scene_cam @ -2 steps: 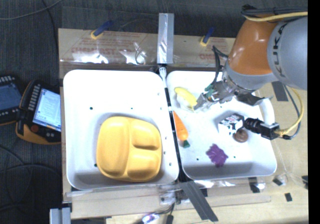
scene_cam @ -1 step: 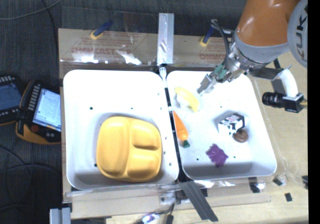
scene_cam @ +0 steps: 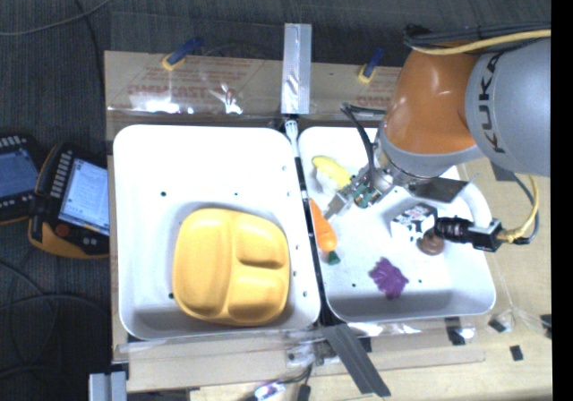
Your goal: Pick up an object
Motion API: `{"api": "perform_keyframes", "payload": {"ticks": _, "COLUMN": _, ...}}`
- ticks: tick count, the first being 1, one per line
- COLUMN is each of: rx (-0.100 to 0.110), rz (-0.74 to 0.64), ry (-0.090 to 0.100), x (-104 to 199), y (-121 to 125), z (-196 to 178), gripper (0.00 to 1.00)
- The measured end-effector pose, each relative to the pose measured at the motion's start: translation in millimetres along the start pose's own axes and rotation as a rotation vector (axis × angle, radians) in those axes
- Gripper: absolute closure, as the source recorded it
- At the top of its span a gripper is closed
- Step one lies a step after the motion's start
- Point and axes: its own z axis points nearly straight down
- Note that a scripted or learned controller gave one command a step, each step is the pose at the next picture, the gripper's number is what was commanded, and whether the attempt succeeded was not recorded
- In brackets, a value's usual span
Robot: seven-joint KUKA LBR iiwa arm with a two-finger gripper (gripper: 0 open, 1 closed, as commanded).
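Single fixed cam, mounted above the bench, looking down at a slant. Both white bins fit in frame: left bin [scene_cam: 143, 175] mid-left, right bin [scene_cam: 466, 296] mid-right, divider near frame centre. Bench far edge with clear tape sits across the upper third; dark floor [scene_cam: 54, 32] fills the top and left margins. Arm [scene_cam: 466, 104] enters from the upper right and sits closest to the lens, so it looks oversized and blocks the right bin's upper-right corner. Medium range: whole bench width visible, bottom edge cropped. One view, so no overlap.
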Motion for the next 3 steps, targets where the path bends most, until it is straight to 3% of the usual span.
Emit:
{"api": "perform_keyframes", "payload": {"ticks": 1, "rx": -0.002, "rz": -0.085, "ry": -0.002, "x": 45, "y": 24, "z": -21, "gripper": 1.00}}
{"api": "perform_keyframes", "payload": {"ticks": 2, "rx": 0.003, "rz": 0.377, "ry": 0.000, "x": 59, "y": -10, "z": 10, "gripper": 1.00}}
{"api": "perform_keyframes", "payload": {"ticks": 3, "rx": 0.001, "rz": 0.383, "ry": -0.003, "x": 107, "y": 14, "z": -45, "gripper": 1.00}}
